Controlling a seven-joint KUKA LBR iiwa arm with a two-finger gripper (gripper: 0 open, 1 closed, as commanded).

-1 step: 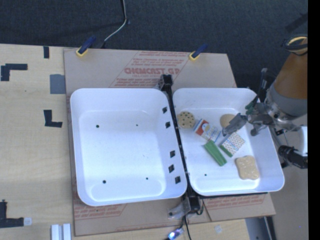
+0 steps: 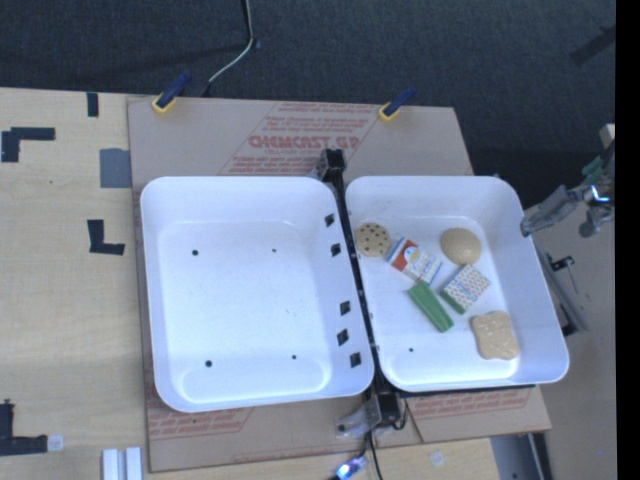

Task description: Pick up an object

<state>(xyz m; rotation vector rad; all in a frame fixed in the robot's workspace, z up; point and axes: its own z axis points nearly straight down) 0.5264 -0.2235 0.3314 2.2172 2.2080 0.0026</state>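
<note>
The gripper [image 2: 590, 196] sits at the right edge of the camera view, at three o'clock from the right bin [image 2: 520, 208]; whether it is wide or narrow I cannot tell. The candidates lie clustered in that bin: cookie [image 2: 373, 237], small carton [image 2: 413, 259], green block [image 2: 430, 306], round bun [image 2: 460, 245], patterned packet [image 2: 466, 287], tan biscuit [image 2: 495, 334]. Crowding is the risk: a descent could nudge neighbours or close on two pieces

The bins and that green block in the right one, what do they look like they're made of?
Right bin and left bin: probably moulded plastic, with smooth white walls, rounded corners and a soft sheen. Green block: a solid, evenly coloured, matte bar, possibly plastic or painted wood; the view is too small to tell which.
</note>
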